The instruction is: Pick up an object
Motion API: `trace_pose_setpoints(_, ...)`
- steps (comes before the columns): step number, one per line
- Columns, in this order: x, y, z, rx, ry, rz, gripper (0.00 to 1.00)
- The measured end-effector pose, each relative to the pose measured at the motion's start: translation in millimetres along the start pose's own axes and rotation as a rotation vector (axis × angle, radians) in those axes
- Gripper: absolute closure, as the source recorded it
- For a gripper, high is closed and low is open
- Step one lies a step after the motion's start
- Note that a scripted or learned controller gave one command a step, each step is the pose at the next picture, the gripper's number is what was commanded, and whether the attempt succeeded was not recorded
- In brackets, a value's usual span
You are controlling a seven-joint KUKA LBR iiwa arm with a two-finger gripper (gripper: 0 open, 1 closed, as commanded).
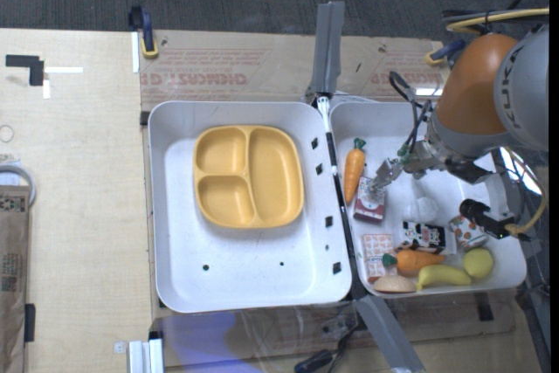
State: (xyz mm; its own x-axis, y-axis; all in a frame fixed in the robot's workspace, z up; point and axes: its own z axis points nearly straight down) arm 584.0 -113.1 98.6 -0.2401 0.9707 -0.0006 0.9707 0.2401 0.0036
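Gripper is down in the right bin near its left wall, over the small carton beside the carrot; grip state unclear, so approach step—next: close and lift.

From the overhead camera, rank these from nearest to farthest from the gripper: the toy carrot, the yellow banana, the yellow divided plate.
Gripper is in the right bin.
1. Toy carrot: just to the gripper's left in the picture, same bin.
2. Yellow banana: near the right bin's front edge.
3. Yellow divided plate: in the left bin, across the divider.
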Motion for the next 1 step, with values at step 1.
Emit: trace_pose_setpoints(1,-38.6,-68.5,-32.1,0.005,0.001,0.112,0.00)
